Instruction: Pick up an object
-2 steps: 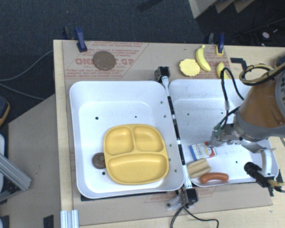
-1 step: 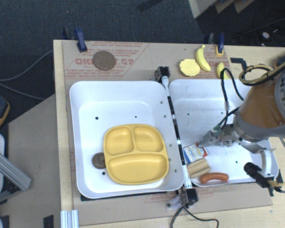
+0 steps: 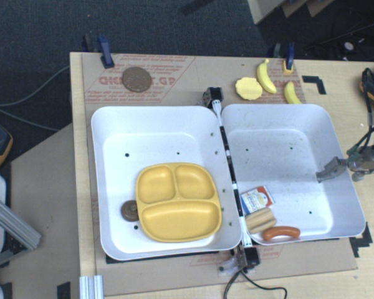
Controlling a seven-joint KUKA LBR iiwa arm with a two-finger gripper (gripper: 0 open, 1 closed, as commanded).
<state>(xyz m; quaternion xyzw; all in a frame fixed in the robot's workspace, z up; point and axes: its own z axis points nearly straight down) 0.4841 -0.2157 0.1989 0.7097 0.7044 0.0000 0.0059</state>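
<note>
In the right bin (image 3: 280, 136), three small things lie at the front left corner: a red, white and blue packet (image 3: 257, 199), a tan block (image 3: 260, 219) and an orange sausage (image 3: 280, 233). The left bin (image 3: 112, 136) holds a yellow divided plate (image 3: 176, 201), and a brown disc (image 3: 129, 211) touches the plate's left edge. My gripper (image 3: 331, 169) reaches in over the right bin's right rim, well to the right of the packet and a little above it in the view. Nothing shows in its grasp.
On the bench behind the bins lie a brown disc (image 3: 136, 78), a yellow lumpy piece (image 3: 249, 88) and two small bananas (image 3: 266, 76) (image 3: 291, 93). Blue clamps (image 3: 104, 50) stand at the bench's back edge. Cables (image 3: 368, 98) hang at the far right.
</note>
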